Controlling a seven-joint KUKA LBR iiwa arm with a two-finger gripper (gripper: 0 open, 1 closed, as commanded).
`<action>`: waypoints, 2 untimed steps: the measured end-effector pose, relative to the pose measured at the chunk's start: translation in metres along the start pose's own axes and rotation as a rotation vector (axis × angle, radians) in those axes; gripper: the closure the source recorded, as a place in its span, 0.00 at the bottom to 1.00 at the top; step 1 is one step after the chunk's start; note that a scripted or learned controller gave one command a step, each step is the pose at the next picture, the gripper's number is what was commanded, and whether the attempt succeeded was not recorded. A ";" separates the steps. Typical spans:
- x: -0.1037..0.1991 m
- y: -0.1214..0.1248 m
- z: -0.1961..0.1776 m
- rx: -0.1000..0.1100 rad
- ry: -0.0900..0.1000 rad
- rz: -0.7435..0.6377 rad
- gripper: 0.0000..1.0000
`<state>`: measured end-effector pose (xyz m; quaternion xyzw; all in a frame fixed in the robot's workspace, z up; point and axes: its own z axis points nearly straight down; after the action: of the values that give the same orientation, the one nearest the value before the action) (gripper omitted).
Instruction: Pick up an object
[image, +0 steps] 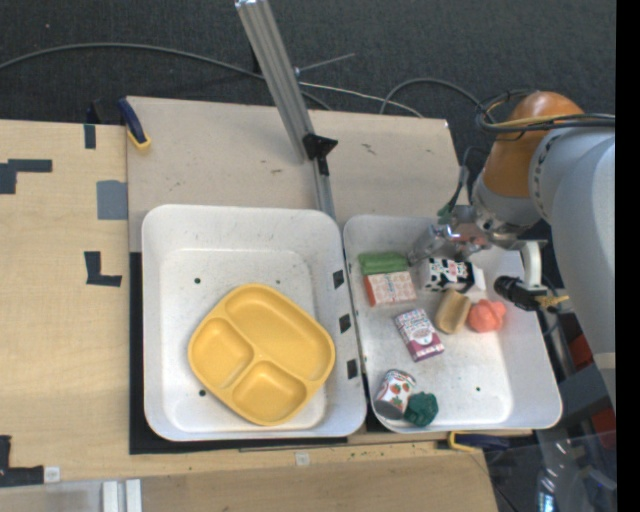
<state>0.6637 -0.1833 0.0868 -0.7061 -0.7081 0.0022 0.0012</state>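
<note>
Small objects crowd the right-hand white bin, right of centre in the frame: a green block above a pink packet, a black-and-white cow-patterned carton, a tan cylinder lying tilted just beside an orange ball, a purple-and-white pack, and (at the bin's lower edge) a patterned cup touching a dark green lump.

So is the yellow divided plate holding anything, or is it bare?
Bare. The yellow divided plate lies flat in the left bin, and all three compartments show plain yellow.
</note>
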 end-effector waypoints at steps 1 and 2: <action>0.001 0.001 -0.012 -0.003 -0.001 -0.002 1.00; 0.010 -0.001 -0.059 -0.008 0.001 0.001 1.00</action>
<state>0.6634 -0.1734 0.1461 -0.7064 -0.7078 -0.0011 -0.0013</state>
